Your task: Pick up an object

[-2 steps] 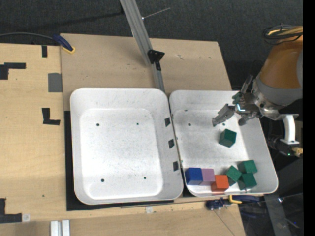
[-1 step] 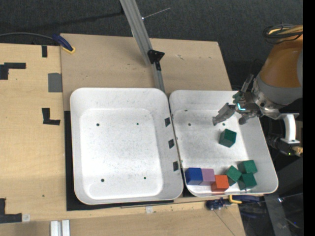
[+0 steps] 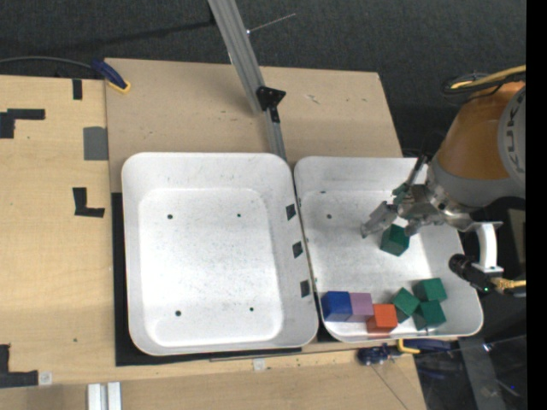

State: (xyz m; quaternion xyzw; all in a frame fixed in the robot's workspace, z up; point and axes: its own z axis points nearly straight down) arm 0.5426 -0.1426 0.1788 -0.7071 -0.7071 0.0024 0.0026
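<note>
Blocks are crowding the near edge of the right bin (image 3: 342, 173): a blue block (image 3: 337, 305), a lilac block (image 3: 361, 305), an orange block (image 3: 384, 317) and three green blocks (image 3: 423, 301). Farther up that bin, the gripper (image 3: 395, 225) is hanging with its jaws spread around a green cube (image 3: 395, 241), which is sitting between the fingers.

The left bin (image 3: 209, 250) offers a wide bare floor across the frame's centre. In the right bin (image 3: 342, 207), the upper left floor lies open. Its lower edge is crowded: blue cube (image 3: 337, 305), purple cube (image 3: 361, 304), orange cube (image 3: 384, 317) and green cubes (image 3: 423, 301) sit packed together. A slanted metal pole (image 3: 244, 54) crosses above.
</note>
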